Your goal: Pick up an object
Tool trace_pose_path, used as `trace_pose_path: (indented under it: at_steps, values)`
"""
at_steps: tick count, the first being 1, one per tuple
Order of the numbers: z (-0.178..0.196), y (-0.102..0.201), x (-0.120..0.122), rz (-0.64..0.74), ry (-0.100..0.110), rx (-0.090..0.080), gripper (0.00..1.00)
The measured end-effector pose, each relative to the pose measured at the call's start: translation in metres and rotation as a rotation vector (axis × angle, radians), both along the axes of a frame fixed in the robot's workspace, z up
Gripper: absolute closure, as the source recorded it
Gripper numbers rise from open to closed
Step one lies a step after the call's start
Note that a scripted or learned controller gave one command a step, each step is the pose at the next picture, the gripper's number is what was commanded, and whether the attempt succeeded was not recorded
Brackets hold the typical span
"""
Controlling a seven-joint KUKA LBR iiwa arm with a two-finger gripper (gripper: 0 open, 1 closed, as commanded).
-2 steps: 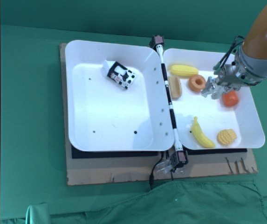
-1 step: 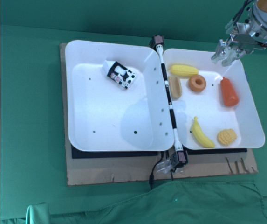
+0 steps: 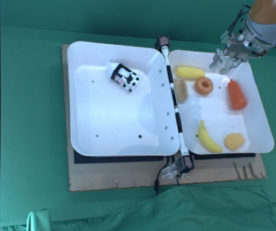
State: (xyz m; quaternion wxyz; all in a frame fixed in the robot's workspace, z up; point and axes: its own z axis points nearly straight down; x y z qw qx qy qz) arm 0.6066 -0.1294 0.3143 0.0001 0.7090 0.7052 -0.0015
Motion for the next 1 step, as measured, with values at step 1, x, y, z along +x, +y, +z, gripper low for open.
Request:
trace_pose_path:
  at_steps: [1]
  values:
    - [-0.0363,0.0412,-0.0613,0.003,0.003,0.003,1.00]
